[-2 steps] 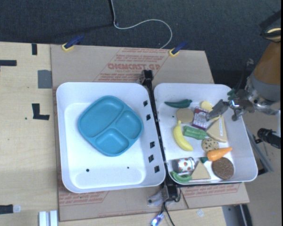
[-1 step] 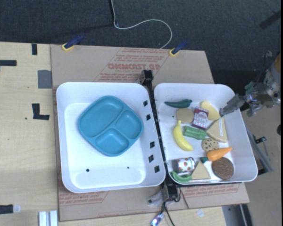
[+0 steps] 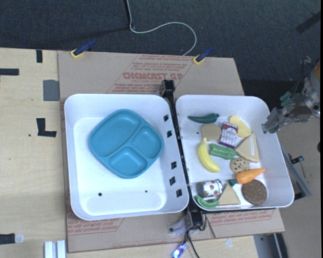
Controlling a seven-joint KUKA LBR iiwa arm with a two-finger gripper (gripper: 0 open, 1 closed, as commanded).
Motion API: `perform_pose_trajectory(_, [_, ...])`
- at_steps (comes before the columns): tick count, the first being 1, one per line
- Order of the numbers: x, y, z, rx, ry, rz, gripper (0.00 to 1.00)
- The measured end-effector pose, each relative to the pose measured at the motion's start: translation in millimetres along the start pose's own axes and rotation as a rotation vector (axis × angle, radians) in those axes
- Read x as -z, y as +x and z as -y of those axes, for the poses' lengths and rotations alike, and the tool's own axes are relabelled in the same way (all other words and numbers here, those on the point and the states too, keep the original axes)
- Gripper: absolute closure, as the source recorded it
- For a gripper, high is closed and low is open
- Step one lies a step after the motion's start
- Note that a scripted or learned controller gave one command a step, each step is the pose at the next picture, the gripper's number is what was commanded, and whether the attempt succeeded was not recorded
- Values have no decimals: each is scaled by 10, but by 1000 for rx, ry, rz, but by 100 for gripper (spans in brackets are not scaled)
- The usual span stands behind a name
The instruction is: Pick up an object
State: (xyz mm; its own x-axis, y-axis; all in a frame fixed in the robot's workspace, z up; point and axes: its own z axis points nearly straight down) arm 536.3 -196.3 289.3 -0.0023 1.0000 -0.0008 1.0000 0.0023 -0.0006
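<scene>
- Camera view, right bin (image 3: 273,144): toy food is heaped at centre right of the frame. There is a yellow banana (image 3: 207,156), a green chili pepper (image 3: 203,117) toward the top, an orange carrot (image 3: 250,174), a chocolate-chip cookie (image 3: 238,165), a brown round patty (image 3: 254,192) at lower right, and a small red-and-white packet (image 3: 229,135) in the middle.
- Camera view, left bin (image 3: 75,138): a blue divided plate (image 3: 126,142) lies at centre left, well apart from the food.
- Camera view, hand (image 3: 275,121): it hangs at the right edge of the frame, just beside the right bin's upper right rim. Nothing is visible in it; whether it is spread or closed I cannot tell at this size.
- Handling, as a judgement: the pieces look like light, stiff, smooth plastic (so prone to slipping from a pinch).
- The banana seems the best candidate. It lies on the left of the pile with open floor on its left, and its narrow middle suits a grip across its width.
- The cookie and patty lie flat and low, likely hard to get under.
- The carrot touches its neighbours, so a descent there risks nudging them.
</scene>
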Motion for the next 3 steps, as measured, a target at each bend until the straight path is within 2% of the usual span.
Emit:
perform_pose_trajectory(1, [239, 989, -36, 8, -2, -3, 100])
perform_pose_trajectory(2, [-60, 1856, -64, 6, 4, -2, 100])
perform_pose_trajectory(3, [1029, 2574, 219, 8, -8, -4, 100])
